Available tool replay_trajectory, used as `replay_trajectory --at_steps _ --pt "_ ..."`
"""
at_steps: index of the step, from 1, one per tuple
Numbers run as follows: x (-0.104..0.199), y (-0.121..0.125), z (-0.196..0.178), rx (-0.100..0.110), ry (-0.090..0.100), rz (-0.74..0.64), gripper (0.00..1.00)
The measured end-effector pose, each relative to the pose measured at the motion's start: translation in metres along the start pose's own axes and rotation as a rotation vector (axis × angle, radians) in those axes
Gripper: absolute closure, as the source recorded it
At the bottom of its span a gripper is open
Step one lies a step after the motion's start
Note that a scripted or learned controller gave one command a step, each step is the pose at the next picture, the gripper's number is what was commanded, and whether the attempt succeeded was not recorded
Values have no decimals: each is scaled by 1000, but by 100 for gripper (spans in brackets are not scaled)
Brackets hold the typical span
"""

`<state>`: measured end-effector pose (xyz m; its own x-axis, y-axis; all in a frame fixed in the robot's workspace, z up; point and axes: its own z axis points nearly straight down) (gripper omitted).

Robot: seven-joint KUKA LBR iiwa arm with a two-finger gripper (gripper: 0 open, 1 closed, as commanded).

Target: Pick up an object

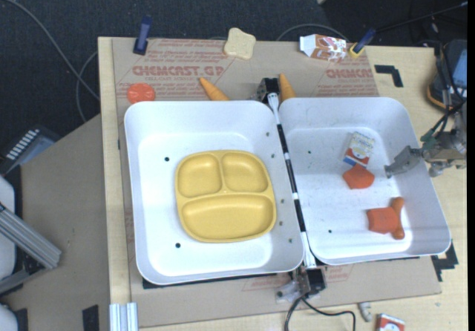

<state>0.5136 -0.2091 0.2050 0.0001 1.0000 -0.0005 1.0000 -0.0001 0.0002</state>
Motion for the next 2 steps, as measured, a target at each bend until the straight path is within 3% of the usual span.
replay_trajectory --at_steps 1,2 --pt "38 38 121 0 1 -1 0" --pt "38 39 110 -2 -1 -1 100"
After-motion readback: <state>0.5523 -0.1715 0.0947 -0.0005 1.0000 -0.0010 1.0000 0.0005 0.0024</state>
